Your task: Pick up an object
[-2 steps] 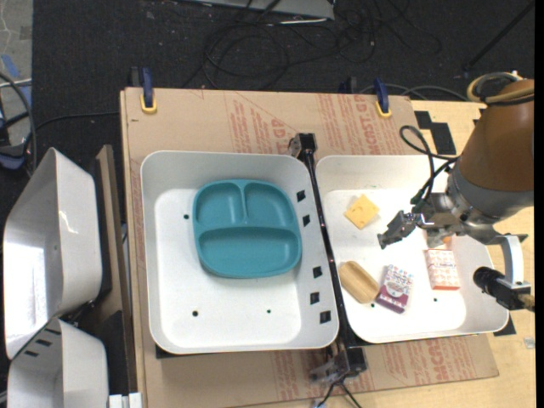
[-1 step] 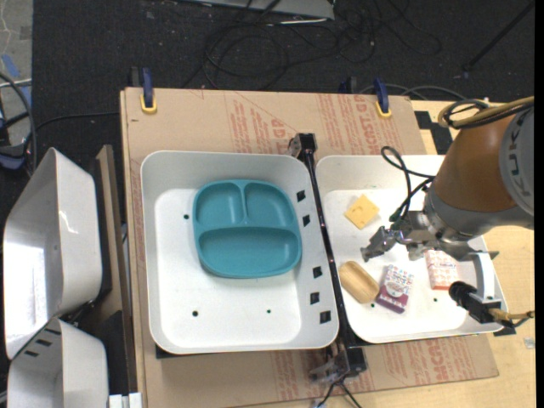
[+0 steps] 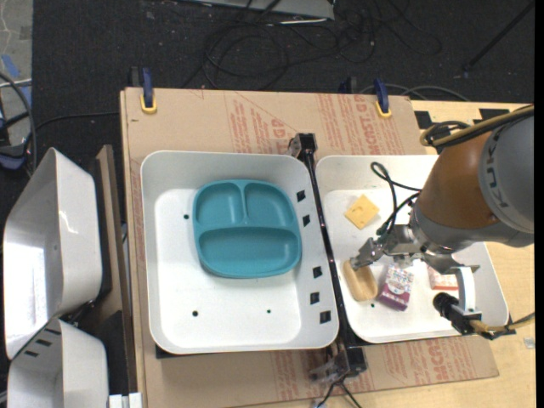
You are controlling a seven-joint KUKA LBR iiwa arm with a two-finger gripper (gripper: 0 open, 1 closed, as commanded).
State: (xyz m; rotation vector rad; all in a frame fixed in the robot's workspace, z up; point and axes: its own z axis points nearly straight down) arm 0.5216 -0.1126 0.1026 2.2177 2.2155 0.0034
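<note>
In the right bin [image 3: 340,177] lie a yellow cheese-like square [image 3: 361,212], a tan bread-like piece [image 3: 359,281] near the bin's left front, a small purple packet [image 3: 396,289] and a red and white item [image 3: 443,280] partly under the arm. My gripper [image 3: 374,254] hangs low over the bin, just above the tan piece and left of the purple packet. Its fingers are small and dark against the arm's shadow. Nothing is visibly held between them.
The left bin [image 3: 161,228] holds a teal divided plate [image 3: 246,228]. A black divider strip [image 3: 321,245] runs between the bins. The grey and orange arm [image 3: 476,185] covers the right bin's right side. Cardboard [image 3: 255,117] lies under both bins, with clamps at the back.
</note>
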